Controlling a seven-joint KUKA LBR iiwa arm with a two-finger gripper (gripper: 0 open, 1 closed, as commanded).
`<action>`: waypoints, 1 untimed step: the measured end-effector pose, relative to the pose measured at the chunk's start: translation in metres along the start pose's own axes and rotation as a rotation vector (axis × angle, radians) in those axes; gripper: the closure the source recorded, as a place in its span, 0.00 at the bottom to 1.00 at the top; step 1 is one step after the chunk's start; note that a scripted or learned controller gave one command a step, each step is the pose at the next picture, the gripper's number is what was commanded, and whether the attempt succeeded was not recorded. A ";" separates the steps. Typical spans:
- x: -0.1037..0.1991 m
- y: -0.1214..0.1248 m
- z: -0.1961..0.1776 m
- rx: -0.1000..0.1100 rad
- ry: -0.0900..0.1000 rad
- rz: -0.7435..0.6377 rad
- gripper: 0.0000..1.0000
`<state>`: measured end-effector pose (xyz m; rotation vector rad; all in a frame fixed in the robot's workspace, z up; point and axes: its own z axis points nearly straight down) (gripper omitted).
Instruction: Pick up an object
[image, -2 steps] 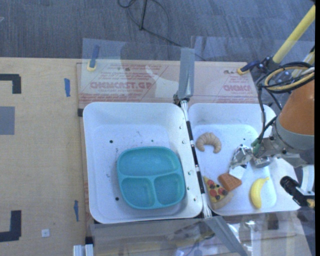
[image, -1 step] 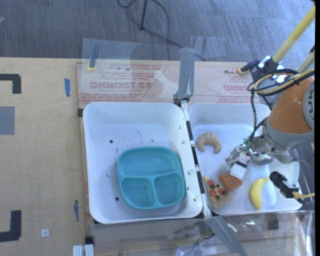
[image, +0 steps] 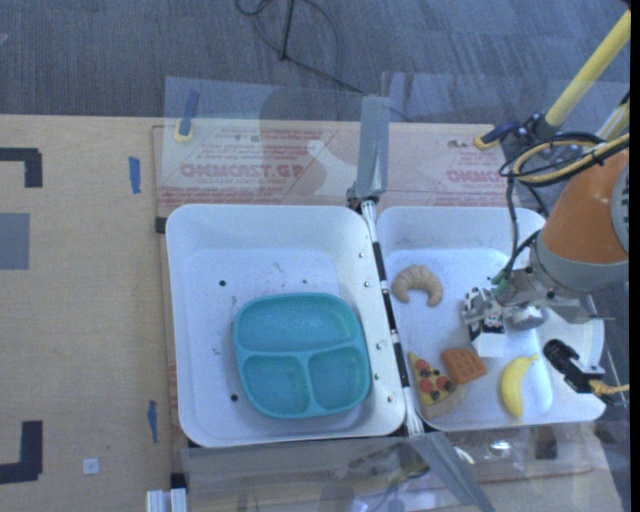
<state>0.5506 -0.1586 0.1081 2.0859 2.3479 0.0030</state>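
Right bin (image: 440, 235): four food-shaped items lying loose on the white floor. Croissant (image: 418, 285) toward the upper left, near the divider. Pizza slice (image: 434, 384) at the lower left corner, against the bin's near wall. Waffle piece (image: 464, 365) just beside the pizza slice, on its right, apparently touching or overlapping it. Banana (image: 514, 385) further right, upright in the view, well apart from the croissant.

Gripper (image: 482, 312) lowered into the right bin, above the waffle piece and to the right of the croissant. Nothing seen between the fingers; whether released or clenched, cannot tell at this resolution. Grey wrist and orange band (image: 590, 222) entering from the right, with yellow and black cables looped above.

Left bin (image: 200, 240): one teal divided plate (image: 300, 352) with three compartments, set toward the lower right of the bin floor. Dark specks scattered on the white floor around it.

Bins side by side, touching along a central seam, resting on a wooden bench (image: 80, 300). Printed cardboard under clear sheeting (image: 260, 160) behind the bins. Blue tape strips (image: 134, 174) and black corner marks (image: 28, 165) on the bench to the left. Grey carpeted floor (image: 120, 50) beyond the bench, with a dark cable trailing across it.
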 end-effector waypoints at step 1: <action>0.071 0.088 -0.153 0.002 -0.002 0.018 1.00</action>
